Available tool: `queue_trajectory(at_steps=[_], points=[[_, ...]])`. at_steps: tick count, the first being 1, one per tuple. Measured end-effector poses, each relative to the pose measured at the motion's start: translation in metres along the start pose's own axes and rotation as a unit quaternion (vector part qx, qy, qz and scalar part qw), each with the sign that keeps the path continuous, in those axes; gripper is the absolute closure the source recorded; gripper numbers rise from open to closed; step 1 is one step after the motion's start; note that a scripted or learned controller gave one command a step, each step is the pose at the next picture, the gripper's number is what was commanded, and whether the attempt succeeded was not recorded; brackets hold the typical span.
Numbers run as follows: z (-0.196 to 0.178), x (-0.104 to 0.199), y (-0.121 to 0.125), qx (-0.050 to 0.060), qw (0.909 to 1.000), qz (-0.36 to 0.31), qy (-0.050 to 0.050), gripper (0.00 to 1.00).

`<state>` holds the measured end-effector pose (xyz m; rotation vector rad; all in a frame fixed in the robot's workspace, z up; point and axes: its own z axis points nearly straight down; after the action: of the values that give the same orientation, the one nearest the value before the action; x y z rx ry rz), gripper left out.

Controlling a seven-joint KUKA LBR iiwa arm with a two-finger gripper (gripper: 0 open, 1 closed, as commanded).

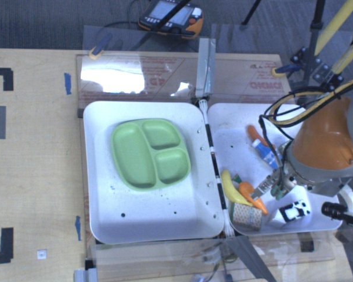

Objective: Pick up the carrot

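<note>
We locate the carrot in the right bin, lying at a slant just beside the banana and above a patterned pouch. The gripper sits at the carrot's right side, and whether its fingers are open or closed cannot be told. We judge a good grasp needs the jaws centred across the carrot's width, clear of the banana.

Bright overhead light; glare on clear panel; sharp.
</note>
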<state>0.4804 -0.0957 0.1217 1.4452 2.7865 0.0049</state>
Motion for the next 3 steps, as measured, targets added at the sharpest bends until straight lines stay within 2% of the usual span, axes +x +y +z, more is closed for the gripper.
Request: queue_trajectory(at_steps=[1, 2, 3], points=[[0.000, 0.000, 0.000, 0.000, 1.0000, 0.000, 0.000, 0.00], [0.030, -0.002, 0.002, -0.004, 0.9980, 0.063, -0.001, 0.00], [0.020, -0.003, 0.004, -0.007, 0.9979, 0.064, -0.004, 1.00]])
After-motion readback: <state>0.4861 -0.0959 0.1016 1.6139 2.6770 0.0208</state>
